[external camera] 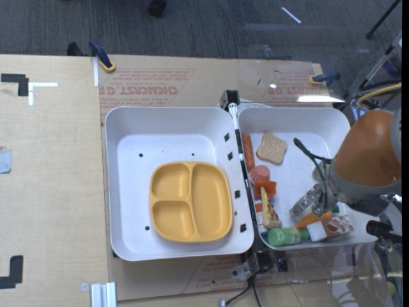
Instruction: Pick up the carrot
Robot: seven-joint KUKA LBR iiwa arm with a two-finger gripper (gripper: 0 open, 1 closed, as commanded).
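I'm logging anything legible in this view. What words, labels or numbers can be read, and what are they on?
Red lettering on the cardboard sheet under the bins: upside down and too blurred to read with certainty.
Printing on the small packet in the right bin: too small to read.
No other text shows.

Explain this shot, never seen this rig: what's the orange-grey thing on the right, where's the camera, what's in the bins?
One camera looks down at a slant on two white bins. The orange-banded arm reaches in from the right; its gripper sits low over the right bin, right by the carrot. I cannot tell if it has hold of it. That bin also holds a toast slice, a sausage, a green item and other toy food. The left bin holds a yellow divided plate.
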